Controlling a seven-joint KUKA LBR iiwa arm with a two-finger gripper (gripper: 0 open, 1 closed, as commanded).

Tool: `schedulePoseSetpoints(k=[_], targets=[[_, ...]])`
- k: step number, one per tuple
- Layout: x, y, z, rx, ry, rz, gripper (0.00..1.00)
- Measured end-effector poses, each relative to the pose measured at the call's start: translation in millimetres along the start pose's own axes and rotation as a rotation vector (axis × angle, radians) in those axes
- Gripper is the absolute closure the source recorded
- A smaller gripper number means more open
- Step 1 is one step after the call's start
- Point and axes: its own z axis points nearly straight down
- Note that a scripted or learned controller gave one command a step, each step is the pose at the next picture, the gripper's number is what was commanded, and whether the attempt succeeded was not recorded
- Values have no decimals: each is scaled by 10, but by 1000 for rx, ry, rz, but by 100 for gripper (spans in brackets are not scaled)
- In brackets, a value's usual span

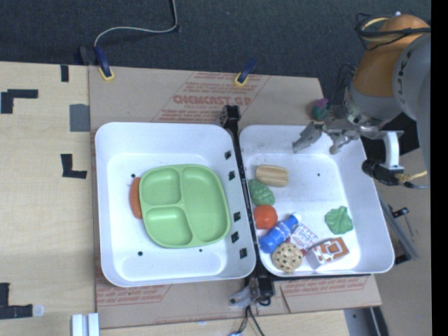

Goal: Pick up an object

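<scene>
My gripper (322, 143) hangs open over the far edge of the right bin (364, 187), its two grey fingers (304, 140) spread apart with nothing between them. Below it in that bin lie a tan bread roll (271, 176), a green leafy vegetable (261, 192), a red tomato (264, 216), a blue bottle (278, 234), a cookie (287, 257), a small red and white carton (327, 251) and a green lettuce piece (339, 220). The roll is the nearest item, left of and nearer than the fingers.
The left bin (115, 152) holds a green divided plate (185, 205) with an orange carrot-like piece (134, 197) tucked at its left side. A black divider (236, 180) runs between the bins. The arm's orange band (381, 61) stands at the right.
</scene>
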Motion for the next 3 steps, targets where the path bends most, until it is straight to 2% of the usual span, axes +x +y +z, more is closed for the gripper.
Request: schedulePoseSetpoints(k=[1,2,3], targets=[[397,-125,723,2,1,-1,0],[570,-173,983,-6,-1,0,0],[581,260,990,-1,-1,-1,0]])
